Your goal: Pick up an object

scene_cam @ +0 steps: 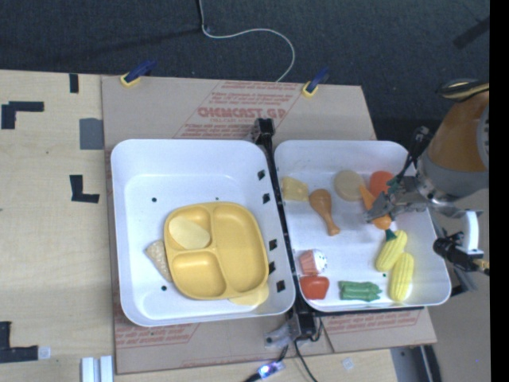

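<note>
Two white bins side by side, toys dumped loose in the right bin [362, 151], presumably so any one is fair game for a grab. Gripper [383, 208] down at about 3 o'clock in that bin, right on the orange carrot [374, 198] next to the red tomato [382, 181]. Can't tell from this angle whether the jaws are apart or clamped, too dark and small. Carrot looks like the target, judging by where the tool sits; long axis seems to run roughly 11 to 5 o'clock, partly hidden though. Just below at 4 o'clock, two corn cobs [397, 263] lying nearly upright in frame. Yellow divided tray [216, 249] parked in the left bin [135, 181], out of the way.
</note>
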